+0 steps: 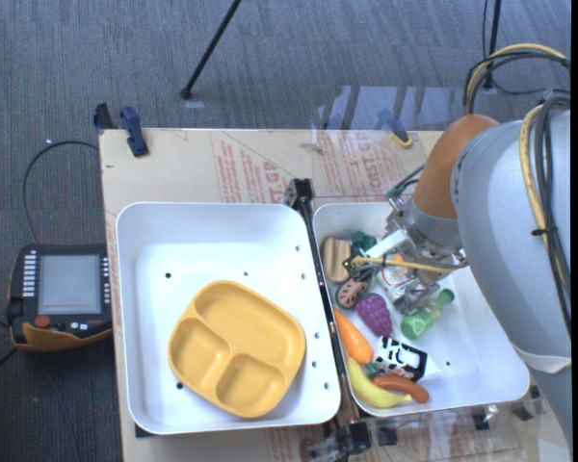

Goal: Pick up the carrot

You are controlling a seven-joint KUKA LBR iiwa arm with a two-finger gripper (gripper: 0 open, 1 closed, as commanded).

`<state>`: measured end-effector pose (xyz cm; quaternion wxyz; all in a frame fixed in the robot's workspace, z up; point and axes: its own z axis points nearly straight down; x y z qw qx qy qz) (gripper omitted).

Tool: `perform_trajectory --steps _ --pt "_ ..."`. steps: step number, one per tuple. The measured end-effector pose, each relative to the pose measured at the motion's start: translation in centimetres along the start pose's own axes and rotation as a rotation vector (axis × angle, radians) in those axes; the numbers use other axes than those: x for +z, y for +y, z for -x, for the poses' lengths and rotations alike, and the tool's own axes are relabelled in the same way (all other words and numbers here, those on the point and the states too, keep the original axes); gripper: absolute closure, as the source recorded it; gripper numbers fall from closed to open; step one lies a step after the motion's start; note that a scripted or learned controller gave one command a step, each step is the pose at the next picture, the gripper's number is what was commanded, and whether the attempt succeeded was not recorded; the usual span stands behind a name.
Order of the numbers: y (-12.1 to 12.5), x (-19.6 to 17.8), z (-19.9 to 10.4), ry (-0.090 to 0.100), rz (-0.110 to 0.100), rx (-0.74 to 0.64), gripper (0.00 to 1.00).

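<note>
The carrot (353,336) is a short orange toy lying flat near the left wall of the right bin (491,378), pointing from upper left to lower right. It rests free among other toy foods, with nothing holding it. My gripper (401,269) hangs under the orange-banded wrist over the middle of the right bin. That puts it up and to the right of the carrot, above the purple grapes (373,313). The wrist body and cables cover the fingertips.
Around the carrot lie a banana (369,389), a red pepper (402,386), a black-and-white item (401,357), a green bottle (425,317) and a beige block (335,256). The left bin (154,248) holds a yellow divided plate (236,347).
</note>
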<state>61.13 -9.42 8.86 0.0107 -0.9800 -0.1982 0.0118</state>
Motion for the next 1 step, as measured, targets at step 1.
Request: perform_trajectory --steps 1 --pt "-1.57 0.8 5.32 0.008 0.011 0.199 0.0"
